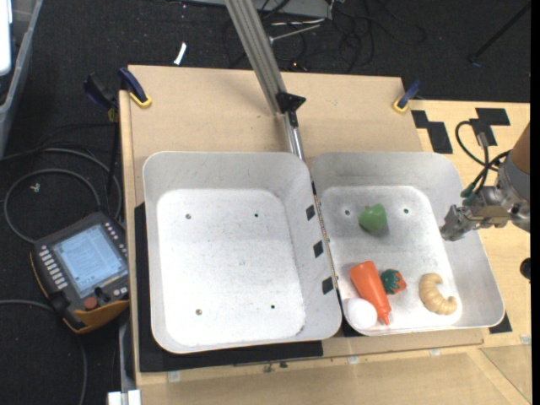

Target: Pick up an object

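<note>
Two white bins side by side on the bench. The left bin (228, 251) shows a bare speckled floor, while the right bin (422, 175) carries everything worth grabbing. The arm comes in from the right, and its gripper (454, 224) sits over the right rim of that right bin, about midway between far and near. Nothing shows between its fingers; whether they're apart or together, I cannot tell from this slant.

Now the candidates, biggest first. The orange carrot (371, 287) lies in the near part of the right bin, slanting near-right. Right at its near-left side, touching or nearly so, is the white egg-like ball (362, 313). The tan croissant (439, 294) curls near the near-right corner. The green piece (372, 218) sits alone towards the far middle. Smallest, a little red-and-green toy (392, 281), snug against the carrot's right side.

Relative to the gripper: the croissant is the closest, just nearer and slightly left; the green piece lies to its left, with bare floor all round it; the carrot cluster sits near-left, further off.

What could go wrong? Descending where it sits now, the fingers would likely strike the sloped wall. In the cluster, crowding could block a finger or nudge neighbours. The ball looks liable to roll away.
</note>
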`<state>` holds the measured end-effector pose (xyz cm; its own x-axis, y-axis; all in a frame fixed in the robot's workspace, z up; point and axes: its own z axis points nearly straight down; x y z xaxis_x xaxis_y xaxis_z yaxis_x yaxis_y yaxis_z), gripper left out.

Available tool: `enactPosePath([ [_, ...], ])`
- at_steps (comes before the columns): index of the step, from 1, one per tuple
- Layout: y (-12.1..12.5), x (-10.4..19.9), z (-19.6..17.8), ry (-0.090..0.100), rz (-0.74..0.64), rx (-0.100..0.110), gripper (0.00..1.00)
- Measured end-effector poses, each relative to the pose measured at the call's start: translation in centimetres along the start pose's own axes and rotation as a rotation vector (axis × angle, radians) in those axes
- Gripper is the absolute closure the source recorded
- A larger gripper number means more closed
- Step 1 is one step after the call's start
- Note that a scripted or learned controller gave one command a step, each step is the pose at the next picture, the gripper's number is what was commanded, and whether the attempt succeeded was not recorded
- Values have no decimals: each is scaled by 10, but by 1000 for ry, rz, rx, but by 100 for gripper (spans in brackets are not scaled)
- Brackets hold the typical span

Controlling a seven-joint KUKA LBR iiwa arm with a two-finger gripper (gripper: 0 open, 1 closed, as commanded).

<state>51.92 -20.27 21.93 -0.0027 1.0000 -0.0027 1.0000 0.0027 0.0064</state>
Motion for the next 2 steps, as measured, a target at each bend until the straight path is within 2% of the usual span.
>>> enactPosePath([
  [2, 26, 106, 14, 5, -6, 7, 100],
])
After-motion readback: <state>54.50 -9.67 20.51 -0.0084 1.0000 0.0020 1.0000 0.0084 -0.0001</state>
